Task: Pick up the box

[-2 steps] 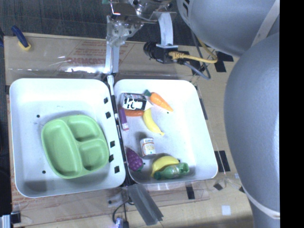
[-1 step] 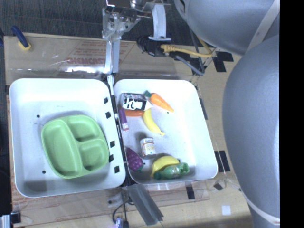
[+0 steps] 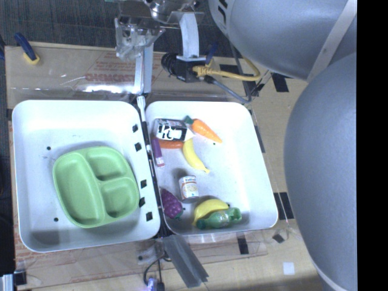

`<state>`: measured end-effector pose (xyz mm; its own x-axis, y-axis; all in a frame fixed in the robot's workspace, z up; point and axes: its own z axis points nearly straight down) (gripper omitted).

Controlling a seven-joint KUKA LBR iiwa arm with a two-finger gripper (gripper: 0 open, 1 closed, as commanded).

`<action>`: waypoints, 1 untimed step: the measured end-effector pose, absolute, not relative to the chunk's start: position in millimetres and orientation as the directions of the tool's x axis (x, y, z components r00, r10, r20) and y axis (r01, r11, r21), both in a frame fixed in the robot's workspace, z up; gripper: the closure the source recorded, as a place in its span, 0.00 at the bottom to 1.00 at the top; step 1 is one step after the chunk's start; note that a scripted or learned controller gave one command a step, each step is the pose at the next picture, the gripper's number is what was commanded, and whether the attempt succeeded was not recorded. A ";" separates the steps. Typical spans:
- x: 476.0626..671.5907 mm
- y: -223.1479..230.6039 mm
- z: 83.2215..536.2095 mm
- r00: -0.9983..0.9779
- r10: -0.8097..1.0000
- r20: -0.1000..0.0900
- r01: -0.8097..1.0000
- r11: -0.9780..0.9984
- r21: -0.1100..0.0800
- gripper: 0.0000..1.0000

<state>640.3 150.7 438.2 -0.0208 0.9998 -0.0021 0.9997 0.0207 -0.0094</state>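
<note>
Lemon (image 3: 209, 208) and a green vegetable (image 3: 219, 218) lie at the near edge of the right bin (image 3: 254, 162), purple grapes (image 3: 171, 205) beside them. Farther in stand a small can (image 3: 189, 187) and a banana (image 3: 194, 155). The box (image 3: 170, 130) rests at the far left corner, touching a carrot (image 3: 205, 130). The left bin (image 3: 30, 162) holds a green tray (image 3: 96, 185). The gripper (image 3: 136, 38) hangs beyond both bins; whether it is released or clenched cannot be told.

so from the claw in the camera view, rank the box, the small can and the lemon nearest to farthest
Measured from the claw, above the bins' far edge:
1. box, far end of the right bin
2. small can, middle of that bin
3. lemon, near end, beside the green vegetable
</note>
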 end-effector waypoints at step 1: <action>636.2 109.9 438.1 -0.039 0.999 -0.001 0.999 0.039 -0.011 1.00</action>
